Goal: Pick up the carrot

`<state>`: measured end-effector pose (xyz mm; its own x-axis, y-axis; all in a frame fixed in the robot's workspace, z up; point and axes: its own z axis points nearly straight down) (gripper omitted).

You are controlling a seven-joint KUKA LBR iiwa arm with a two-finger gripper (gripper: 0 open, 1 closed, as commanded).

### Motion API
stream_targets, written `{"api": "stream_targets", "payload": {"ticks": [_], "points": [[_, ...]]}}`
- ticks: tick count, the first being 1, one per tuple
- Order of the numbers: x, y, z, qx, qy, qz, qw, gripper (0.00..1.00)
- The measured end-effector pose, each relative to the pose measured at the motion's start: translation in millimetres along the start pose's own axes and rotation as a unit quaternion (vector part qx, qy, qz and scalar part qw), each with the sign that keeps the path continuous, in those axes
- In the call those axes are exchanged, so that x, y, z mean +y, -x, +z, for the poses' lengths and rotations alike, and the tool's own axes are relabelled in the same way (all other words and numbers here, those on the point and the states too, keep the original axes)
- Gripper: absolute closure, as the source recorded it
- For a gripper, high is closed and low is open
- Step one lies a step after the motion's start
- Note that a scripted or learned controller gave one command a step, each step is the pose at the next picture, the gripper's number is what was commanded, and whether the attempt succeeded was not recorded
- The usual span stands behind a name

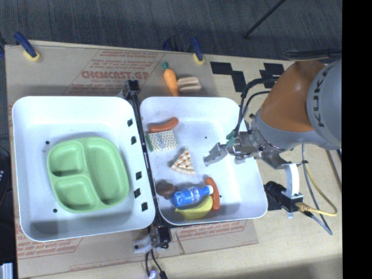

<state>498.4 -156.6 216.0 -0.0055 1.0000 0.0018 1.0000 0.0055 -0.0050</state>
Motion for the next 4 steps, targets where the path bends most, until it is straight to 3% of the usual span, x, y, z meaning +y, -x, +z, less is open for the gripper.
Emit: {"api": "stream_targets", "payload": {"ticks": [1,2,3,4], "points": [[34,23,-186,-0.001,0.002,0.106,0.9943,0.00],[3,-25,-115,0.000,0.000,0.106,0.9943,0.00],[-10,-113,-56,-0.001,-0.001,0.232,0.9727,0.00],[-23,-35,-16,-0.001,0.000,0.279,0.9603,0.00]]}}
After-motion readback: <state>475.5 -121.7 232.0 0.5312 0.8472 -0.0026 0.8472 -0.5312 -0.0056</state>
